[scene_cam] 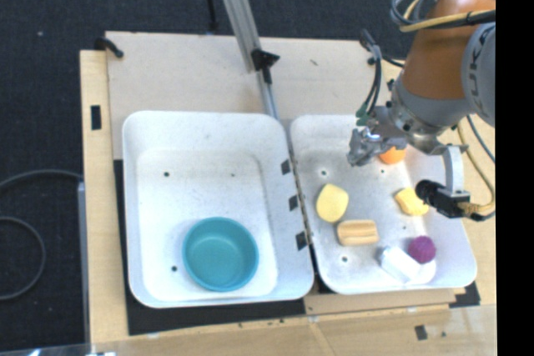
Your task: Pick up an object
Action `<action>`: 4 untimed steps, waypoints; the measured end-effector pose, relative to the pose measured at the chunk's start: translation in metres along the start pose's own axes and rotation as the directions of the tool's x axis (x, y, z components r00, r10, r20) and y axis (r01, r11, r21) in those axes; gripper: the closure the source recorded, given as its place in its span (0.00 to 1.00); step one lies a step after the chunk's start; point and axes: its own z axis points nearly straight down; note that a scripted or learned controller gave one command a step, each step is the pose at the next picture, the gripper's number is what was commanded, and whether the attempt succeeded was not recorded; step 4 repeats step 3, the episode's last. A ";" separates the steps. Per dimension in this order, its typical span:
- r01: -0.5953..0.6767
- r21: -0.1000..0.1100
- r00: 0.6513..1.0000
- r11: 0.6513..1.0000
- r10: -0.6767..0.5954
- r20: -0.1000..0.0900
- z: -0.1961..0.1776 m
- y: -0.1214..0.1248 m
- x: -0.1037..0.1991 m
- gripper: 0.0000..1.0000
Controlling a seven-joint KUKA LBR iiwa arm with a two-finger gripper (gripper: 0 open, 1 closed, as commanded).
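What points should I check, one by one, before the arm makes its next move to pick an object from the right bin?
1. Gripper is above the right bin: ok.
2. An object sits near it, the orange piece partly under the wrist: ok.
3. Fingers open or shut: cannot tell.
4. Something already held: cannot tell.
5. Yellow lump and tan block lie apart, with room around each: ok.
6. Purple ball touches white piece, crowded: not ok.

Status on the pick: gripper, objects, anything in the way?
Gripper low over right bin, beside orange piece; finger state unclear. Yellow lump, tan block, purple ball lying loose. Nothing blocking them.
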 end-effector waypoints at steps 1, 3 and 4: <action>0.000 0.003 1.000 1.000 0.000 -0.001 0.007 0.000 0.062 1.00; 0.000 0.002 1.000 1.000 0.000 0.000 0.017 0.004 0.169 1.00; 0.000 0.002 1.000 1.000 0.000 0.000 0.017 0.004 0.169 1.00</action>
